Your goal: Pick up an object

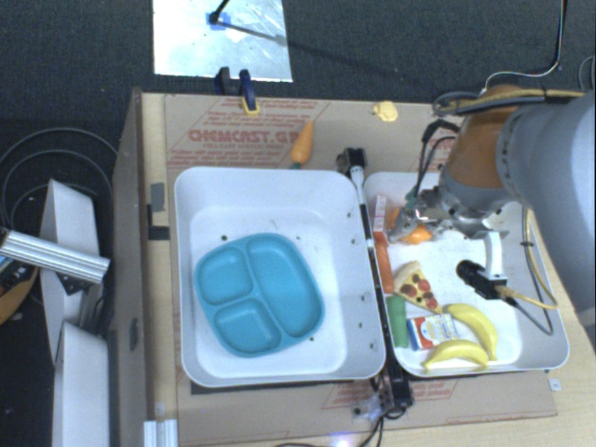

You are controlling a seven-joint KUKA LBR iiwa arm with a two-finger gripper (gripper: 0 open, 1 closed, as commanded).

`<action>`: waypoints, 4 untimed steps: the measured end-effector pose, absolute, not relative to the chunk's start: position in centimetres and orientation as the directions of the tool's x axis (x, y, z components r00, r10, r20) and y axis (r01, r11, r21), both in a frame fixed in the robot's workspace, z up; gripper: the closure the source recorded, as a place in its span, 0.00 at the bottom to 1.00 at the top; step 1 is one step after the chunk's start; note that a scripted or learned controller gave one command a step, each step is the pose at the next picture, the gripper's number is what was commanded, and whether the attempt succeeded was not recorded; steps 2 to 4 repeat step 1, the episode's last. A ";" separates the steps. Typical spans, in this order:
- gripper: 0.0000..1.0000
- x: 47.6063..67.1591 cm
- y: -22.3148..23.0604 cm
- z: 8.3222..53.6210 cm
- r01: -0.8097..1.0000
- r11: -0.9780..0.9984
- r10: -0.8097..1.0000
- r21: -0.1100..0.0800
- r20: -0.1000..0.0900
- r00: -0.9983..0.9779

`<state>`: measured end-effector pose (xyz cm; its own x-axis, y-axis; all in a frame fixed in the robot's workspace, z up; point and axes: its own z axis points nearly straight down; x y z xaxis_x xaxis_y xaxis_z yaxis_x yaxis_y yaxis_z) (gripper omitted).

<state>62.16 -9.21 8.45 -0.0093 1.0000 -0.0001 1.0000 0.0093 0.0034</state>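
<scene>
The right bin [545, 347] holds several toy foods. A pizza slice [415, 285] lies near its left wall, with a green piece [398, 322] and a small red and white carton [435, 330] below it. Two yellow bananas [473, 324] [456, 353] rest at the front. A small orange object [420, 236] lies in the back left part, and a red-orange stick [380, 250] runs along the left wall. My gripper [416, 216] hangs low over the back left of this bin, right above the orange object. The wrist hides its tips.
A blue divided plate [258, 291] lies in the left bin [279, 186]. Behind the bins on the cardboard are a carrot [303, 143], a yellow piece [386, 112] and a blue clamp [247, 88]. The grey arm [549, 156] and its cables cover the right bin's back right.
</scene>
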 end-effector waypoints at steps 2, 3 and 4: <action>1.00 56.9 -5.5 19.0 1.000 0.008 1.000 0.005 0.002 -0.008; 1.00 56.9 -5.5 19.0 1.000 0.008 1.000 0.005 0.002 -0.008; 1.00 56.9 -5.5 19.0 1.000 0.008 1.000 0.005 0.002 -0.008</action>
